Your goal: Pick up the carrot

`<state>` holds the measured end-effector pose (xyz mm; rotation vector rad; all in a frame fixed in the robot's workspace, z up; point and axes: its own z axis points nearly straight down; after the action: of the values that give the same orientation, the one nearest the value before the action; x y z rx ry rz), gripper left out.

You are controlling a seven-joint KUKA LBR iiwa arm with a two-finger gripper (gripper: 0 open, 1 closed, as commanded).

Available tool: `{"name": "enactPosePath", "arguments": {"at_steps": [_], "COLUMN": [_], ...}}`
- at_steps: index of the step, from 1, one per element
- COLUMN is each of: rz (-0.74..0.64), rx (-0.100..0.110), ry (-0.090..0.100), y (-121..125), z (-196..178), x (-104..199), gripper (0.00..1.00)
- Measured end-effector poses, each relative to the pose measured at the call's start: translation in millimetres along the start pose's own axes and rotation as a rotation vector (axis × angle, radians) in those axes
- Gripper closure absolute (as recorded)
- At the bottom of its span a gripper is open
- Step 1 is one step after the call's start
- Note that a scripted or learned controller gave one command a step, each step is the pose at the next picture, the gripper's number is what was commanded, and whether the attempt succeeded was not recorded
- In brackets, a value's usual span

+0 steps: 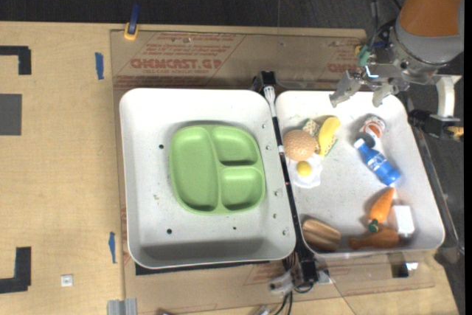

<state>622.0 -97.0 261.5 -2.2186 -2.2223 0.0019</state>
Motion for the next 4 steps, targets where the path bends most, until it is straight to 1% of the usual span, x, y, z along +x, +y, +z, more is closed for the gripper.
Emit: {"name": "enactPosePath", "arguments": {"at_steps": [1, 2, 3, 4], "rz": [-0.155, -0.487, -0.724, -0.740], "rx": [-0.009, -0.010, -0.013, -0.014], "ry": [-0.003, -0.008, -0.010, -0.011], "y": [-70, -116, -138, -138], "z": [165, 172, 173, 172], "x": [-16, -68, -86, -52], "gripper": [0.00, 0.00, 0.00, 0.00]}}
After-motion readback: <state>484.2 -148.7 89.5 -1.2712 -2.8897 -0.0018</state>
